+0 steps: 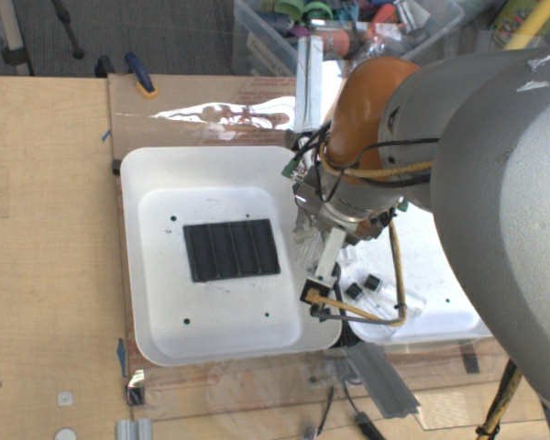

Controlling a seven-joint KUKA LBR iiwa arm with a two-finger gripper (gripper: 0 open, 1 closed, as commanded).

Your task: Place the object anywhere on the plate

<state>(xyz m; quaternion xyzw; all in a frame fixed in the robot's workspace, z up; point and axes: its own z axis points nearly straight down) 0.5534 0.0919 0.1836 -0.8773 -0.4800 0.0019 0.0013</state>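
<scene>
A pale wooden bench (46, 246) carries a brown sheet (211, 108) with a glossy streak along its far side, and on the sheet stand 2 shallow white bins side by side. Behind the bench a clear plastic tub (348, 12) holds a jumble of coloured items, and a blue clamp (143, 77) sits at the far left corner of the sheet. The left bin (160, 324) holds 1 black ribbed plate (232, 250), a flat rectangle with 4 lengthwise ribs, lying slightly askew near the middle of the bin floor and apart from every wall. The right bin (445, 287) is largely covered by the arm (495, 181), whose grey body enters from the right and whose orange band (371, 108) sits above the wrist, with dark cables looped around it. The gripper (321, 246) points downward over the boundary between the 2 bins, just beside the right wall of the left bin and well apart from the plate. Whether the gripper is open or closed cannot be told, since the wrist and cables hide it. 2 small black pieces (354, 291) lie close together on the floor of the right bin, near its left wall and just to the right of the gripper; neither is on the plate. A grey metal strip (376, 379) lies on the bench in front of the bins.
</scene>
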